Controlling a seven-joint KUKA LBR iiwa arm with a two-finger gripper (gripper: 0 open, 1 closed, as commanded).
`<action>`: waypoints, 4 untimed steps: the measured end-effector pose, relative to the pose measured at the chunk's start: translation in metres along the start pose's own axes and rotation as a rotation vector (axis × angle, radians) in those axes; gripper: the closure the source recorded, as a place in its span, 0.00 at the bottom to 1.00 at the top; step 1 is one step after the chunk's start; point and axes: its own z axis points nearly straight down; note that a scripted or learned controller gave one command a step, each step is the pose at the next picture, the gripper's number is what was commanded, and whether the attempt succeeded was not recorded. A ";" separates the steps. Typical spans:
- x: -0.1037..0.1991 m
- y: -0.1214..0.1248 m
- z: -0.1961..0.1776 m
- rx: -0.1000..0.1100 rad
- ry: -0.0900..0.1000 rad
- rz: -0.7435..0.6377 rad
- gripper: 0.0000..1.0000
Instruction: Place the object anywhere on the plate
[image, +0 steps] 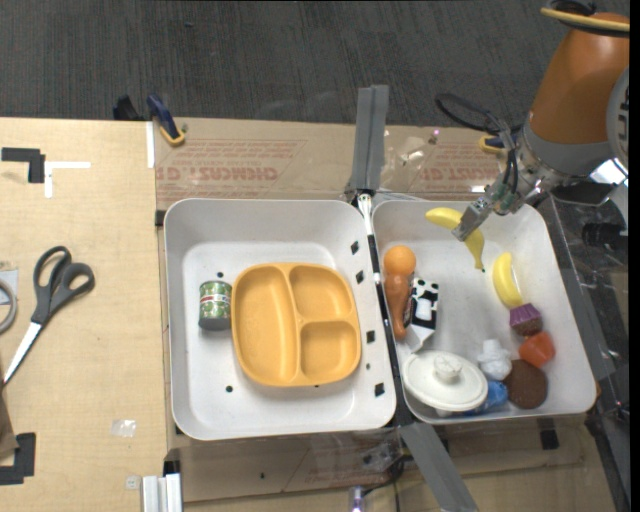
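Camera view, claw (470, 226) gripping banana (455, 222) above right bin (560, 262), yellow plate (296, 324) in left bin (190, 300)

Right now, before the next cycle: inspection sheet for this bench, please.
Surface: wooden bench bearing two white bins; left bin, right bin.
Job's things: yellow divided plate in the left bin, nothing on it; banana at the gripper, between its fingers, over the right bin.
Clutter: small can beside the plate; carrot, black-and-white toy, yellow fruit, white lidded pot and other small toys in the right bin.
Gripper: shut on the banana.
Cables: dark cable behind the right bin.
Surroundings: scissors on the bench, left.
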 end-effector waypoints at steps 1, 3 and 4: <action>0.070 0.010 0.018 0.000 0.002 -0.103 1.00; 0.232 0.014 -0.034 -0.001 0.001 -0.190 1.00; 0.232 0.014 -0.034 -0.001 0.001 -0.189 0.00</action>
